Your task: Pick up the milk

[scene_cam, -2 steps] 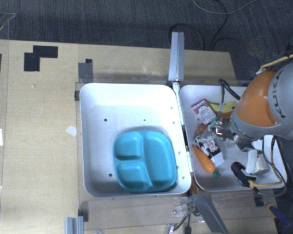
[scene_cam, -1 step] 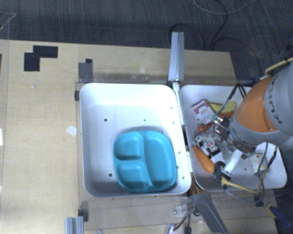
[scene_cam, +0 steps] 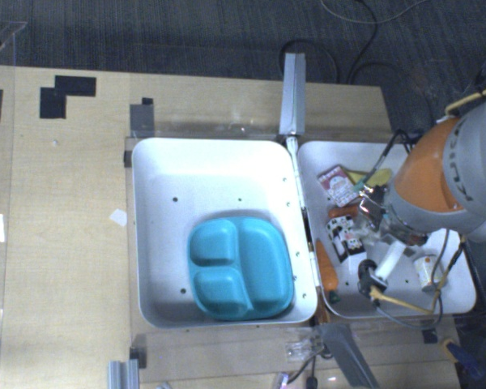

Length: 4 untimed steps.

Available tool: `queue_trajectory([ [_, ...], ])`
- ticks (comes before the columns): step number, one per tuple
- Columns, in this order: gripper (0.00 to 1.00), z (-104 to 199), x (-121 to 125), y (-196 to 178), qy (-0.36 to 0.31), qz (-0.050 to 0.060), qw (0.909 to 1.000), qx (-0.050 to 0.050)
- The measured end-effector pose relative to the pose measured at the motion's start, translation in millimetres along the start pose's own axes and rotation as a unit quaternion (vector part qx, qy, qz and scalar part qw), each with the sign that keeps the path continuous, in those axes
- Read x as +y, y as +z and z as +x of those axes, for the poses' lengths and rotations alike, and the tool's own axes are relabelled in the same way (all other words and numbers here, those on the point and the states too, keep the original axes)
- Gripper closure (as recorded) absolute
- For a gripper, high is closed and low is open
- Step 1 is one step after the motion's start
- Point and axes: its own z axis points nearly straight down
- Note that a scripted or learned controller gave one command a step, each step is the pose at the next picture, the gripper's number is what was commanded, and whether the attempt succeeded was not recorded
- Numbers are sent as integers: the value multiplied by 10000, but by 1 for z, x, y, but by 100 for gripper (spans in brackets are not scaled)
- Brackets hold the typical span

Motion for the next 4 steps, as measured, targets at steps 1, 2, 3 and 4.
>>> queue_trajectory([
  [1,100,77,-20,-57,919,320,9949,-276],
  [2,100,72,-74,-104,1952,294,9798,-311],
  [3,100,126,-112,-94,3104,254,9496,-348],
  [4,100,124,-111,-94,3549,240,9339,-349],
])
